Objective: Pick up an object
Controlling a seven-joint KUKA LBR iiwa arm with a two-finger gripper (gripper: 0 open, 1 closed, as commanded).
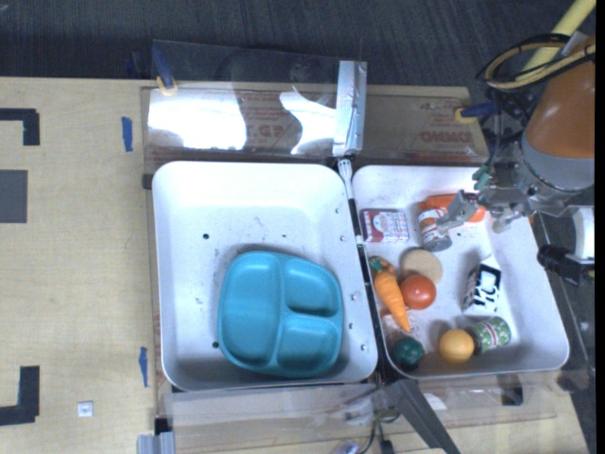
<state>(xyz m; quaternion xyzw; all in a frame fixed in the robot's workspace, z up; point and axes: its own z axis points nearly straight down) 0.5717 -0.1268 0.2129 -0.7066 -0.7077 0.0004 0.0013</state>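
Observation:
My gripper [484,213] hangs over the back of the right bin [553,334], open, with nothing between its fingers. Its left finger [463,208] is close to a small silver can [434,227] and an orange packet [440,201]. Also in this bin are a red and white carton [386,224], a tan round piece [422,264], a tomato [418,291], a carrot [391,299], a dark green fruit [408,352], an orange [456,345], a green can [492,333] and a black and white carton [483,288].
The left bin [189,206] holds a blue divided plate [281,313]. A clear plastic panel [255,112] stands behind the bins. The arm's orange band [562,116] and yellow cables [529,60] are at the upper right. A metal divider [359,253] separates the bins.

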